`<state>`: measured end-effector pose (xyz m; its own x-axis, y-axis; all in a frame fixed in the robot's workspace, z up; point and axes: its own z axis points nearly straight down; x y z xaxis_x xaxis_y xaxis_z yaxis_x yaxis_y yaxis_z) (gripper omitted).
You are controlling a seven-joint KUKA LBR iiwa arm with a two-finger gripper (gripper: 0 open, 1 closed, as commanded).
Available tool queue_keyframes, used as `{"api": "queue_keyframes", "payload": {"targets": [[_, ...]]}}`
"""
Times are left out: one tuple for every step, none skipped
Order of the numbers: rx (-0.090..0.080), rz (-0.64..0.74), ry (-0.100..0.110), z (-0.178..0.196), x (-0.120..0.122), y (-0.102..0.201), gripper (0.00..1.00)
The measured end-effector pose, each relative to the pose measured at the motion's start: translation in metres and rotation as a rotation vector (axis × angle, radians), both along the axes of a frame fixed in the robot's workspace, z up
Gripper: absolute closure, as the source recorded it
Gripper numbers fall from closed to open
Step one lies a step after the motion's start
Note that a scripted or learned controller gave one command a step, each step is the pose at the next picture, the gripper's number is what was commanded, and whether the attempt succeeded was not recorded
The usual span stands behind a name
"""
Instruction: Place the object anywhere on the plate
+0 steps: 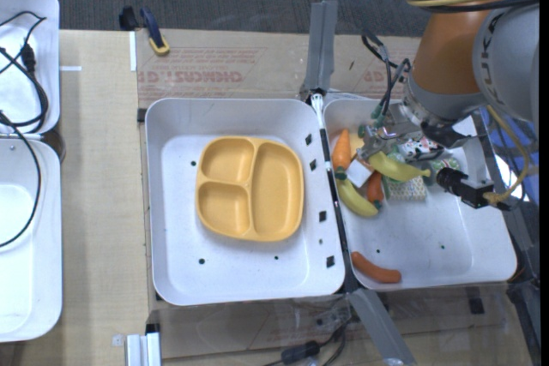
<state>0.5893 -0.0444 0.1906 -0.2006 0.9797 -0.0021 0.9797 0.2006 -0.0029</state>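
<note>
Camera view: mirrored lettering on cardboard [219,69].

Arm [506,30]: grey casing, orange band above the wrist; black and yellow cables loop above and beside the hand [396,148].

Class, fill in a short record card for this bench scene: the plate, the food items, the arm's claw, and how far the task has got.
plate: yellow divided plate, in the left bin, nothing on it
right bin: bananas, carrot, sausage
claw: low over the food pile at the right bin's far left
task status: not yet done
</note>
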Motion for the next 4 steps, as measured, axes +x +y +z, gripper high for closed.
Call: {"api": "queue_keyframes", "payload": {"targets": [[0.001, 0.085, -0.002, 0.0, 0.036, 0.079, 1.0], [0.001, 0.043, 0.0, 0.0, -0.012, 0.055, 1.0], [0.001, 0.064, -0.001, 0.029, -0.002, 0.121, 1.0], [0.0, 0.129, -0.001, 0.017, 0.021, 0.13, 1.0]]}}
